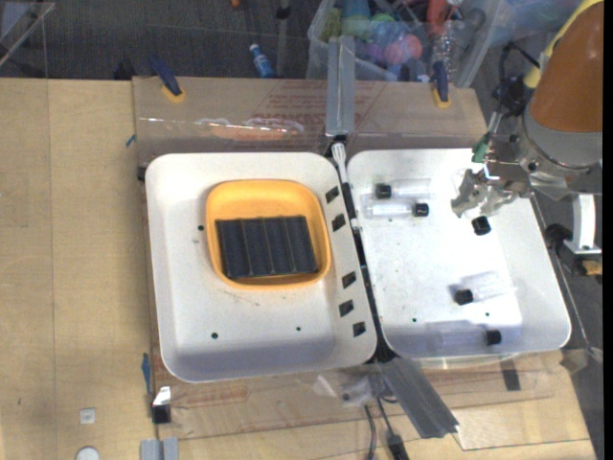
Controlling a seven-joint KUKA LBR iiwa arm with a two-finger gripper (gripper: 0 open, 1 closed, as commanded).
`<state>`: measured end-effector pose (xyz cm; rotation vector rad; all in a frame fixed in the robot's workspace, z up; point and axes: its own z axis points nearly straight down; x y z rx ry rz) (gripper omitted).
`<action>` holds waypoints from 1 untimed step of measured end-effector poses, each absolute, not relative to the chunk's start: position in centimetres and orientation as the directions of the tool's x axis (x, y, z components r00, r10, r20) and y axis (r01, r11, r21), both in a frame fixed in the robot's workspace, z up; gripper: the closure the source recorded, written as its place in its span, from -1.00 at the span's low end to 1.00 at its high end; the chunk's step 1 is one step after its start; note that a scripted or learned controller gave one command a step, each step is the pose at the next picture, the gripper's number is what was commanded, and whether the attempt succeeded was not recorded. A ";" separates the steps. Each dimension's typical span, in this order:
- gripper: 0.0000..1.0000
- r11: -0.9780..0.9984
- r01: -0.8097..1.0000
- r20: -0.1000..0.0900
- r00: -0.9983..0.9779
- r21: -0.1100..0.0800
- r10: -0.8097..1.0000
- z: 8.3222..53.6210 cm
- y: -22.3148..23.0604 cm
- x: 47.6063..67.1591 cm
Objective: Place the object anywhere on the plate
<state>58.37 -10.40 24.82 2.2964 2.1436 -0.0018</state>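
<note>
Gripper (476, 202) over right bin's (546, 286) far edge; can't tell if anything's held. Plate (222, 199) w/ dark block (266, 246) lies well left, block's length running left-right.

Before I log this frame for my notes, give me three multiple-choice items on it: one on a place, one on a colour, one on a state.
1. Which bin holds the plate?
A. The left bin
B. The right bin
C. Neither, it sits on the bench

2. What colour is the plate?
A. Blue
B. Yellow-orange
C. Green

3. Where does the dark ridged object lie?
A. On the plate
B. On the right bin's floor
C. Outside both bins

Answers: 1 A, the plate sits inside the left bin's walls. 2 B, its rim shows yellow-orange around the dark object. 3 A, the ridged object lies flat within the plate's rim, while the tool is over the right bin's upper right part.
</note>
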 end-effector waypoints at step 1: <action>1.00 0.217 0.976 -0.002 -0.217 0.003 0.976 23.1 -10.4 63.2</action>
